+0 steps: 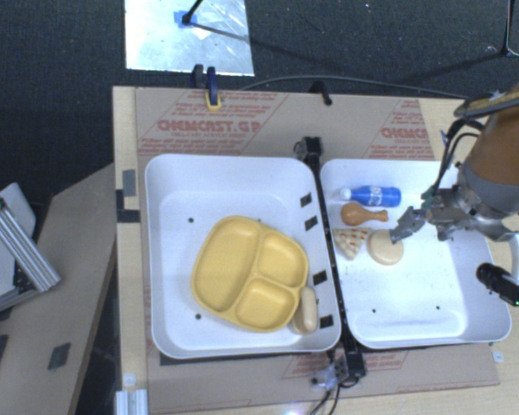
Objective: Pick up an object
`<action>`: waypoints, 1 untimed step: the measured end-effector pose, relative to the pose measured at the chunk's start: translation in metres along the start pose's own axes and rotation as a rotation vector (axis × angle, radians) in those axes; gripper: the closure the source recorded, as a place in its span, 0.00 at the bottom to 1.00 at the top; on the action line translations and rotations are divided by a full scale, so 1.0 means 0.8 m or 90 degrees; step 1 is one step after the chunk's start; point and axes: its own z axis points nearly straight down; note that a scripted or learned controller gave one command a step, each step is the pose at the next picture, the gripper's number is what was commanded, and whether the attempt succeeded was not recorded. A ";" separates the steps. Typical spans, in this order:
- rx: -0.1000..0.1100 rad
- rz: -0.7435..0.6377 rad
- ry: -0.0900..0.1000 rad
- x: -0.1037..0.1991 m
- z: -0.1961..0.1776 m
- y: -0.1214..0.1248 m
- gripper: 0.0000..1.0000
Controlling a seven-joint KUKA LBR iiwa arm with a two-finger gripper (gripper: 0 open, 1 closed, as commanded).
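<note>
Beige bread roll (306, 309) is seen at the left bin's (169, 232) near edge beside the yellow tray (246, 272). At the right bin's (484, 318) far-left corner, the hand (406, 228) hovers over a tan disc (384, 248); whether it is clenched cannot be told. Crowding neighbours could spoil a grasp.

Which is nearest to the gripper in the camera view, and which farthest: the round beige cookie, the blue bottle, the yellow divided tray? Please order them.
Measured from the gripper:
1. Round beige cookie, right bin, just below-left of the gripper.
2. Blue bottle, right bin, toward the back wall.
3. Yellow divided tray, left bin, across the divider.
</note>
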 end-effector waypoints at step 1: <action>-0.009 -0.002 -0.001 0.000 -0.009 0.004 0.00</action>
